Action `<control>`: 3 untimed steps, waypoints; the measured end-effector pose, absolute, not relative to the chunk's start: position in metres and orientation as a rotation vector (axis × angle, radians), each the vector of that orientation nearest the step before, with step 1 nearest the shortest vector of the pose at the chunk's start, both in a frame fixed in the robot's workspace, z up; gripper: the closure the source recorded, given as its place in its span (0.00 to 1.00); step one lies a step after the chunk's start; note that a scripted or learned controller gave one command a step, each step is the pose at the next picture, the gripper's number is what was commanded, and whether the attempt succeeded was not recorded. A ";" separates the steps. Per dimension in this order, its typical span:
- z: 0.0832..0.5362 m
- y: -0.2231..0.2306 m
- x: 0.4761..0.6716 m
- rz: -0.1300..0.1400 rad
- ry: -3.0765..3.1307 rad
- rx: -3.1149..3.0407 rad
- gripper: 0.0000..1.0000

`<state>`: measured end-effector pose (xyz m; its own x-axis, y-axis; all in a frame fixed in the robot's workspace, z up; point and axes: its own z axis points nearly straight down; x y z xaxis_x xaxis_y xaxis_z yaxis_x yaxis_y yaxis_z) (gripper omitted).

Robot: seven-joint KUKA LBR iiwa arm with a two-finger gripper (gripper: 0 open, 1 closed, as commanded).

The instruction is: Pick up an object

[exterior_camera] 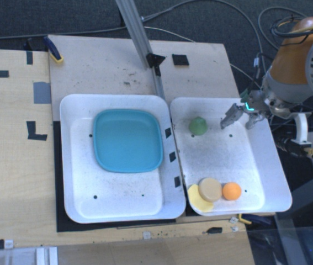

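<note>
My gripper [240, 120] hangs over the far right part of the right bin [266, 164], its two grey fingers spread apart with nothing between them. A green ball-like object [198, 126] lies in that bin, to the gripper's left. At the bin's near edge sit a tan round object [210, 189] on a yellow piece [195, 199], with an orange ball [232, 191] beside them.
The left bin [79, 197] holds a blue square plate [127, 140]. A grey metal pole [139, 32] slants over the bench behind the bins. Cables lie on the dark floor at the far right.
</note>
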<state>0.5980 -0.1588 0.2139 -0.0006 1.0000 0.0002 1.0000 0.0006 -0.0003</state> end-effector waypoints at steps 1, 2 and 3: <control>0.214 -0.159 0.598 0.000 -2.222 -2.220 0.00; 0.164 -0.167 0.602 0.005 -2.219 -2.219 0.00; 0.120 -0.168 0.595 0.004 -2.219 -2.219 0.00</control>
